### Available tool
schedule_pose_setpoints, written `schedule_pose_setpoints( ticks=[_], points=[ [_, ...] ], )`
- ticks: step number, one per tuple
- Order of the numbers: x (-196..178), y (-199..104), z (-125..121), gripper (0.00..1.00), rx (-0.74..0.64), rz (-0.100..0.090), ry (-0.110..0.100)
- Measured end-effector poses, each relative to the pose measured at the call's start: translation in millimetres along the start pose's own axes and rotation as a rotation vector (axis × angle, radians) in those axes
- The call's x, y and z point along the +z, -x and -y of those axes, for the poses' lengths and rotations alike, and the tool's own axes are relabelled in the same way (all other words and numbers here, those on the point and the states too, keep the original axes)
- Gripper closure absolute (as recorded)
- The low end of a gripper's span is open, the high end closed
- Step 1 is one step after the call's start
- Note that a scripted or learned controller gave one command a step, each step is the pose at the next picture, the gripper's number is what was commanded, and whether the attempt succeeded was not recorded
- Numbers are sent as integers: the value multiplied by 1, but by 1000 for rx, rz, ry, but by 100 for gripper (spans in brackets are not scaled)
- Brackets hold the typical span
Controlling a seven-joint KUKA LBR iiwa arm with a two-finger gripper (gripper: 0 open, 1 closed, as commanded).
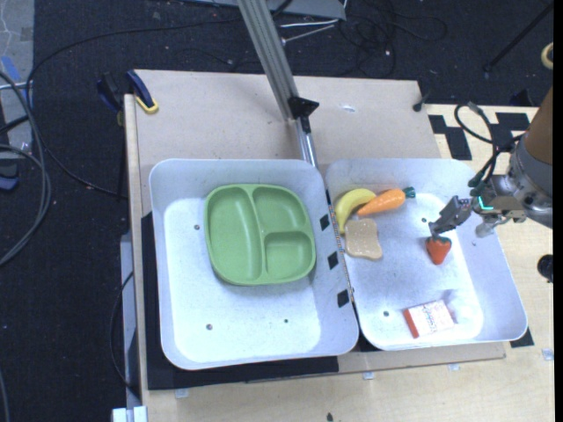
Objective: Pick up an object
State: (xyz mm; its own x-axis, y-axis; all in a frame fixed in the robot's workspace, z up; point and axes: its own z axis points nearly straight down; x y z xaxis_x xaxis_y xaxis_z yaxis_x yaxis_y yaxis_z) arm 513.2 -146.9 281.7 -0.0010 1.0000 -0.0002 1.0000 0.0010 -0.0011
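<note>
I see my gripper (pixel 464 218) over the right bin (pixel 506 275), fingers spread with nothing between them, just above and beside the small red strawberry (pixel 439 250). Farther left lie a carrot (pixel 383 202), banana (pixel 351 204) and bread slice (pixel 363 238); a red-and-white box (pixel 430 317) sits nearer. I judge the round berry could roll away if one finger lands first.

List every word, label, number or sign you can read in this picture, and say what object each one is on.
No text can be read anywhere in this view.
The small red and white box in the right white bin carries print, too small and blurred to read.
The black and white square pattern on the bench beside the arm is a marker pattern, not letters.
</note>
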Motion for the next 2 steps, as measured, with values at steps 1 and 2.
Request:
schedule_pose_setpoints(
  ticks=[1, 2],
  points=[
    [0, 0, 0, 0, 0, 0, 1],
    [60, 0, 7, 0, 2, -1, -4]
  ],
)
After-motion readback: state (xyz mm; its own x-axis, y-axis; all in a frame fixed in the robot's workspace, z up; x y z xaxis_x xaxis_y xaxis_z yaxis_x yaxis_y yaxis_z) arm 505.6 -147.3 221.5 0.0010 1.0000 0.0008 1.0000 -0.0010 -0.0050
